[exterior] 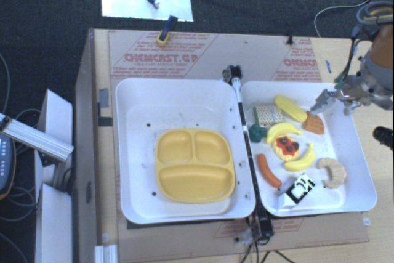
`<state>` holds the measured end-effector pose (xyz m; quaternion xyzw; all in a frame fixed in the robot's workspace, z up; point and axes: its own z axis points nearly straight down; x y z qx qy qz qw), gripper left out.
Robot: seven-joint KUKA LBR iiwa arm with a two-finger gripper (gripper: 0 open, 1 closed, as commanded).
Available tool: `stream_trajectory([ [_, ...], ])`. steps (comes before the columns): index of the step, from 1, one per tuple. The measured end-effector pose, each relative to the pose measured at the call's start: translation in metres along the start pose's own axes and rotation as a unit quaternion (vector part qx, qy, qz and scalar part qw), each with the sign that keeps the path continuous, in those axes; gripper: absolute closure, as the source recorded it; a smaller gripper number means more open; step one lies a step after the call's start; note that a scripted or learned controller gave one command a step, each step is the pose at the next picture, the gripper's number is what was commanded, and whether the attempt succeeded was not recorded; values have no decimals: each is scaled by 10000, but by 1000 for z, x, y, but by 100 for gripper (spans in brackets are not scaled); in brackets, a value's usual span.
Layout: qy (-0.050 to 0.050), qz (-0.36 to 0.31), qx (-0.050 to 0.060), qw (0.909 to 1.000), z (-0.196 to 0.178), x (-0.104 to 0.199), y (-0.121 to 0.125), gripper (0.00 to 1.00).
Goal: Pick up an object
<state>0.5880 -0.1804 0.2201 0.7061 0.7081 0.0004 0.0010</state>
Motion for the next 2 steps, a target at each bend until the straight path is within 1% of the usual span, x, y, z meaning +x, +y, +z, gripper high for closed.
stream_trajectory([
  [1,6,8,17,10000,106,14,-37,0],
  [2,38,-39,202,9998,129,29,39,0],
])
